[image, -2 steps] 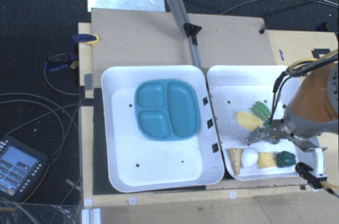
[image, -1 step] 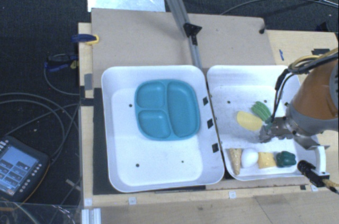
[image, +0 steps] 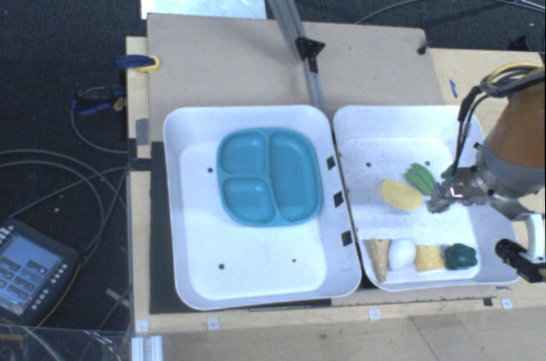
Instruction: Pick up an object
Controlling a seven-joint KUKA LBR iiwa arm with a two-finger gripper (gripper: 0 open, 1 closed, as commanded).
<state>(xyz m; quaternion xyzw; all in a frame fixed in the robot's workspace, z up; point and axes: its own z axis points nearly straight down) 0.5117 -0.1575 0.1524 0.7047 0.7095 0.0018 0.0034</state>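
The right bin [image: 358,129] holds a yellow lemon-shaped piece [image: 401,195] with a green ridged piece [image: 420,177] just behind it. Along the bin's front edge lie a tan cone [image: 378,257], a white egg shape [image: 401,253], a yellow block [image: 430,258] and a dark green broccoli-like piece [image: 461,256]. My gripper [image: 442,199] hangs low over the right bin, just right of the lemon piece and the green piece. Nothing shows between its fingers.
The left bin [image: 196,265] holds a blue divided plate [image: 269,176]. A grey slanted pole [image: 281,1] crosses the bench behind the bins. Cables and a tablet [image: 30,265] lie on the floor to the left.
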